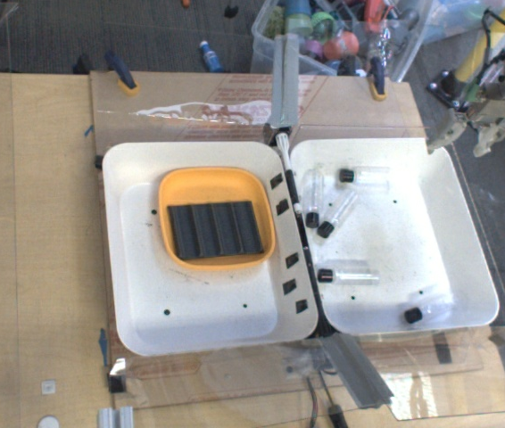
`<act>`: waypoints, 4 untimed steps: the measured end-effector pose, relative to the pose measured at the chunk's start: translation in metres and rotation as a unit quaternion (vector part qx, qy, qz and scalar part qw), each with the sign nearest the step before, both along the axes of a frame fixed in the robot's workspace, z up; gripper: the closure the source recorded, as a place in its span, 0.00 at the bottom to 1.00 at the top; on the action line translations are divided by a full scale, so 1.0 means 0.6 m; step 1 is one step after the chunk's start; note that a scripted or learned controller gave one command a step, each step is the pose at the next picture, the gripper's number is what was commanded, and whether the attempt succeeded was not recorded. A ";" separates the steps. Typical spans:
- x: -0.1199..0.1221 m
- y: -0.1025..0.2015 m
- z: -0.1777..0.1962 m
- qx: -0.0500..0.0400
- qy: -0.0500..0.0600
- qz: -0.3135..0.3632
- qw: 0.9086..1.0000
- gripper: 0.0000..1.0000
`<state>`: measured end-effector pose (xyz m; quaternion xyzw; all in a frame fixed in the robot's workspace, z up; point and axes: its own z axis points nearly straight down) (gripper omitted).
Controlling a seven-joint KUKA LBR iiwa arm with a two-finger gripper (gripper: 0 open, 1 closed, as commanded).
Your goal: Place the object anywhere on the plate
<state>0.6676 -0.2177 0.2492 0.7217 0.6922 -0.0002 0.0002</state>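
Orange plate (217, 182), 4 clear vials (349, 276)

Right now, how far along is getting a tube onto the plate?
Nothing looks done yet: the orange plate in the left bin holds only its dark ridged insert. The clear tubes all lie in the right bin. The gripper sits beyond that bin's far right corner, so picking and placing remain.

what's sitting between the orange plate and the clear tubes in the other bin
In the camera view, the bins' meeting walls, a divider with black clips, separate the orange plate from the clear tubes.
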 end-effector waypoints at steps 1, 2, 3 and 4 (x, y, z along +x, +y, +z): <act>0.001 0.008 -0.018 0.001 0.000 0.054 0.999 0.00; 0.000 -0.006 -0.024 0.000 0.000 0.075 0.997 0.00; 0.001 -0.005 -0.015 -0.001 -0.001 0.087 0.996 0.00; 0.001 -0.004 -0.016 -0.001 -0.001 0.106 0.994 0.00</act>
